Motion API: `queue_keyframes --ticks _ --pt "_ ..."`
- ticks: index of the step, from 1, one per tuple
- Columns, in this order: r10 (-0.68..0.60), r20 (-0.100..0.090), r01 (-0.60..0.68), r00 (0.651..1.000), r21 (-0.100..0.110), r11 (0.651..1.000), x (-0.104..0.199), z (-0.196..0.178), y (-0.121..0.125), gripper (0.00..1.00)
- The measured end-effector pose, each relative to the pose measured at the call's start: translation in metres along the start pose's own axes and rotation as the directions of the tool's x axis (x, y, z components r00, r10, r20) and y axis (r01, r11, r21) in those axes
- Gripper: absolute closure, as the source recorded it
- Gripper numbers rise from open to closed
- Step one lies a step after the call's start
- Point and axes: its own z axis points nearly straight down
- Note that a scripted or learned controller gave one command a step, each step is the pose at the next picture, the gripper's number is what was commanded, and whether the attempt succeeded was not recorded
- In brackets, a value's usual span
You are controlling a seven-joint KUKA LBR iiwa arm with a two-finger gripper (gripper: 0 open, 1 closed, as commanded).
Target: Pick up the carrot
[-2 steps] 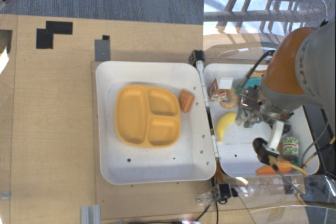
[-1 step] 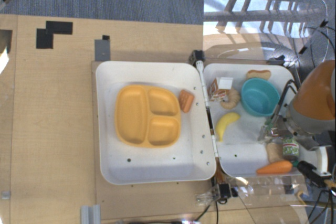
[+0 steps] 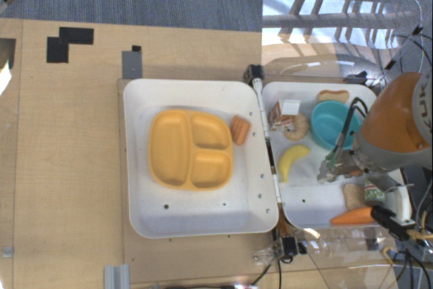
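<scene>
Hovering over the right bin (image 3: 298,210), the tool (image 3: 329,169) sits above bare floor beside the banana (image 3: 292,160); whether it is apart or together, I cannot tell. The carrot (image 3: 352,216) lies near the bin's front edge, toward the viewer and rightward of the tool, its long axis roughly left-right.

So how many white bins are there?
2. The left bin holds a yellow divided plate; the right bin holds the carrot and banana.

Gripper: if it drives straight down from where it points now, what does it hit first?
Likely bare bin floor. The gripper hangs right of the banana, well short of the carrot. Depth is unclear.
</scene>
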Motion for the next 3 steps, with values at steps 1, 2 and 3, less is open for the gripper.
queue_keyframes --ticks 1,2,3 --pt "-0.011 0.000 0.011 1.000 0.001 1.000 0.025 0.017 0.000 1.00" --pt "-0.196 0.013 0.196 0.980 -0.008 0.981 -0.082 0.032 0.005 1.00" --pt "-0.077 0.002 0.077 0.997 -0.006 0.997 -0.010 -0.005 0.009 1.00"
